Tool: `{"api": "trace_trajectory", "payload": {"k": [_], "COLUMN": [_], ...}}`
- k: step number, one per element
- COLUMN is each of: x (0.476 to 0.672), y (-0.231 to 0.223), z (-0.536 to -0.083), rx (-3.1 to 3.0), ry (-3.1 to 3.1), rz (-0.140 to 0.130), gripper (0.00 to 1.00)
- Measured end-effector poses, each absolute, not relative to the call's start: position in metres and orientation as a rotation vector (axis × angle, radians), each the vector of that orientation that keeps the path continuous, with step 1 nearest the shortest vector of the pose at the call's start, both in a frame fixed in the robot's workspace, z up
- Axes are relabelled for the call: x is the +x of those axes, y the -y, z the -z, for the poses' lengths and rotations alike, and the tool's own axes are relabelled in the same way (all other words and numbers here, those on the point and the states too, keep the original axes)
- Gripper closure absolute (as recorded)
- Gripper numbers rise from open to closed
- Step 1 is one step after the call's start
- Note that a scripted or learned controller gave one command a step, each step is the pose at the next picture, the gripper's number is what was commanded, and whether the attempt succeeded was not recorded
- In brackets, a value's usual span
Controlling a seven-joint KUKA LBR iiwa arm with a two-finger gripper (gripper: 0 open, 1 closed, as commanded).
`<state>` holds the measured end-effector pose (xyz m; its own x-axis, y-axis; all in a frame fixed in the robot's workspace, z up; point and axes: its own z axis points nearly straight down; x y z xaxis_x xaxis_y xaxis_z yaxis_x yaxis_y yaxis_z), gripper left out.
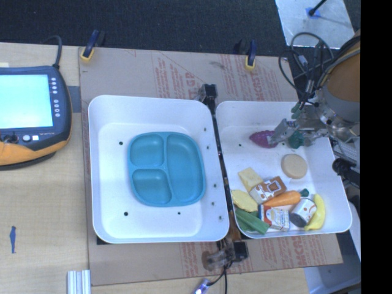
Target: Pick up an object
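Two-finger metal gripper (296, 135) sits low over the far right part of the right white plastic bin (242, 116), above a small dark green object (296, 141); cannot tell whether anything is pinched. A purple rounded item (264, 139) lies just beside it, toward the bin's middle. Round tan disc (294, 166) lies nearer. Packed along the near edge: orange carrot-shaped toy (282, 199), yellow banana (318, 212), small tin can (302, 212) (label unreadable). Left bin (110, 118) carries a blue three-compartment plastic plate (166, 168).

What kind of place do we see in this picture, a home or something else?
Probably a robot test bench in a lab, not a home. A robot arm reaches over two white bins, toy food lies in the right one, and a control tablet sits beside them.
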<state>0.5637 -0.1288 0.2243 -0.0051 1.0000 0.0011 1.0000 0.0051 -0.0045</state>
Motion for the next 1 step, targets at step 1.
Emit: {"api": "trace_trajectory", "payload": {"k": [1], "x": [0.624], "y": [0.1224], "z": [-0.1612], "rx": [-2.213], "ry": [2.226], "rz": [-0.007], "gripper": [0.0]}}
